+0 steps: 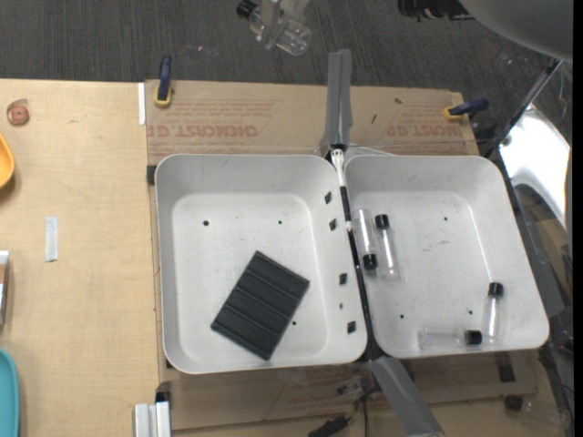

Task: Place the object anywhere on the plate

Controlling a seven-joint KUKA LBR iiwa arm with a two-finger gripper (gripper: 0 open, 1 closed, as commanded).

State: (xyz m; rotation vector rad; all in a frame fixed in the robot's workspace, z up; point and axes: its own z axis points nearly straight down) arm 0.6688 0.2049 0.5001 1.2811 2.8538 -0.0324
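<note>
Four clear tubes with dark caps are on offer, all in the right bin (pixel 428 167). Two lie side by side just beside the divider, one (pixel 364 240) closest to it and its neighbour (pixel 386 246) nearly touching it. A third (pixel 493 309) sits near the right wall, and a fourth (pixel 446 339) lies along the front edge. Any of them could be the object we want moved.

Over in the left bin (pixel 162 244) lies the plate (pixel 261 304) — a dark ribbed slab, flat on the floor and turned at a slant, with nothing on it yet.

Now up to the gripper (pixel 284 21). It hangs high at the top of the view, beyond the far edge of the desk (pixel 237 121) and well apart from both bins. Whether its fingers are apart or together, we cannot tell. There is a clear bit with a dark end right at it that might be a tube, but it is too small and blurred to call. The grey arm (pixel 519 3) bulks in at the top right corner.

So where are we? The placing is not done. If that clear bit is a tube, we judge this to be the carry, and the next move is to travel down over the left bin, centre on the slab and let go low. If it is not, the next move is a descent into the right bin. The tube by the right wall looks the freest, while the pair by the divider lie awkwardly close together.
</note>
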